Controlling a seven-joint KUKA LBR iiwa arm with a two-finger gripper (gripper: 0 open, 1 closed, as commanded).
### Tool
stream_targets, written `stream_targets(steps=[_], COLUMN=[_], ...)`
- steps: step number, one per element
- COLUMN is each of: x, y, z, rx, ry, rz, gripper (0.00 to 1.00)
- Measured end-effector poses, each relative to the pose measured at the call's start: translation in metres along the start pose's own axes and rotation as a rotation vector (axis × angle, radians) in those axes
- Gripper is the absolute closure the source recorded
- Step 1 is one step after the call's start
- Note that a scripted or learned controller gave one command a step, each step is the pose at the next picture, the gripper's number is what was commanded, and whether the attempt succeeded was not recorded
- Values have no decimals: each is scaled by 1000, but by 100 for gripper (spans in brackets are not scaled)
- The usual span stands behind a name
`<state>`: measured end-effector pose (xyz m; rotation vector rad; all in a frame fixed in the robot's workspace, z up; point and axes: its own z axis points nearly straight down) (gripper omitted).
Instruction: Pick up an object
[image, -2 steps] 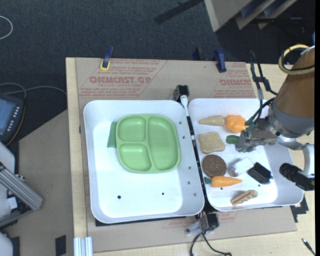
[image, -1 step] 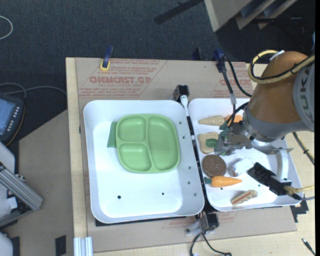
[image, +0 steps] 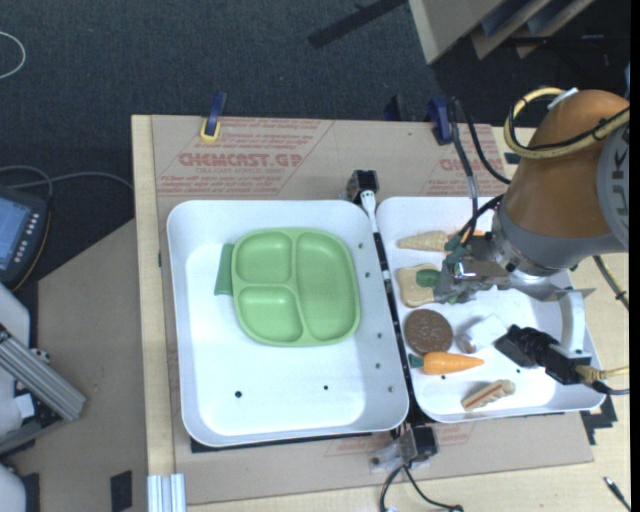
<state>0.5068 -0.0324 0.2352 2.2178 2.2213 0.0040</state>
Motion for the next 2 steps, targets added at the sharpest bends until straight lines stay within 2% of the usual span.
stream_targets(steps=[1, 2], x=[7, -2], y=[-7, -12], z=[5, 4], rx=[7, 6], ry=[1, 1], rz=[0, 3], gripper=[100, 100])
